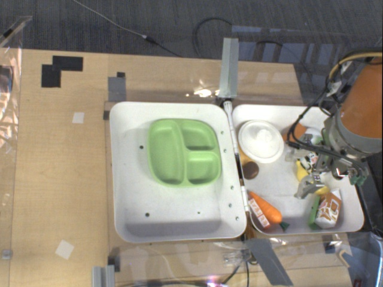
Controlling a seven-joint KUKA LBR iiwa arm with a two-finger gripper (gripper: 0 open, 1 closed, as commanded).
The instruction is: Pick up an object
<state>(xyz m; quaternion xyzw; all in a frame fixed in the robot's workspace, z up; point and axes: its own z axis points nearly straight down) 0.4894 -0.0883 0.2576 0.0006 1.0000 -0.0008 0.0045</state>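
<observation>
Over the right-hand bin point(358, 217) the arm point(362, 109) is reaching in from the right, its wrist tipped downward so that the claw point(311, 181) is hanging low among the small things heaped there. Whether the claw is spread or pinched I cannot tell; its tips are lost in clutter and shadow, and nothing is plainly sitting between them.

Candidates for picking are all crowding that one bin, which looks like the reason the arm is working there. A white bowl point(261, 140) is sitting near the dividing wall, with a small dark brown round thing point(250, 170) just in front of it. A carrot point(267, 208) is lying slantwise toward the near corner. A yellow thing point(302, 171), perhaps a banana, is lying right under the claw, and a small printed packet point(328, 210) with a green piece beside it is resting near the front rim. The yellow thing appears to be the closest target, since the claw is hovering directly above it.

Beside this, the left bin point(128, 178) is carrying a green divided plate point(183, 152), well apart from the claw and too broad and flat for an easy pinch. Both bins are sitting side by side on the bench point(60, 178), sharing a wall.

A grasp here looks awkward, since neighbours are pressing close and may be nudged.
</observation>
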